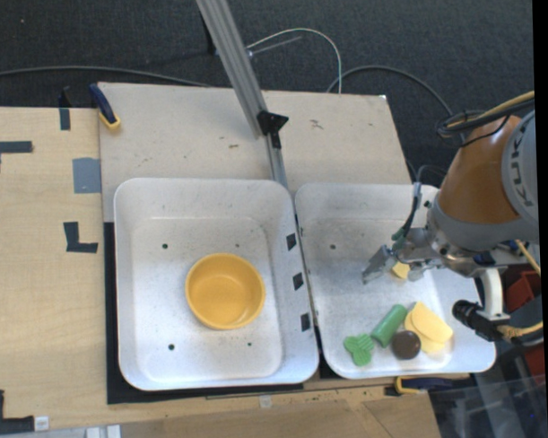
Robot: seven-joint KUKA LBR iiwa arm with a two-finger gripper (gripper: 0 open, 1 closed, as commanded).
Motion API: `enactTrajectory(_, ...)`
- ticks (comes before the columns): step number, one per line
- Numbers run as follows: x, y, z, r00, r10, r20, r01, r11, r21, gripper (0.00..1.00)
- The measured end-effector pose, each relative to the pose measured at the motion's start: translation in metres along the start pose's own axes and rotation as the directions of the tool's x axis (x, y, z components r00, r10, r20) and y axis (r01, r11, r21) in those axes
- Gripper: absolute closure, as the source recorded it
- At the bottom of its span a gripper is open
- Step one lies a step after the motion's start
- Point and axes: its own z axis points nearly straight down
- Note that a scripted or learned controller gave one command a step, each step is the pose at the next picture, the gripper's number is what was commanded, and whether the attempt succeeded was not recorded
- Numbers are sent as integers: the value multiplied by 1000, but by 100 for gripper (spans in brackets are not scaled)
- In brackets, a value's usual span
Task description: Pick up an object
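Observation:
My gripper (397, 269) hangs over the middle of the right bin (346, 220), reaching in from the right. A small yellow piece (401, 271) sits between its grey fingers (375, 266), and the fingers are closed on it. Toward the bin's front right corner lie a green toy (378, 332), a larger pale yellow block (428, 326) and a brown round object (405, 345), close together and just in front of the gripper.
The left bin (139, 218) holds a yellow bowl (224, 290) near its middle. A grey pole (242, 66) slants down to the gap between the bins. Cables run behind the right bin. A yellow clamp (105, 107) sits at the back left.

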Motion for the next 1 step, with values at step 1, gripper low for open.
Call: enactTrajectory(1,5,4,62,1000,-1,-1,1,1000,1,0)
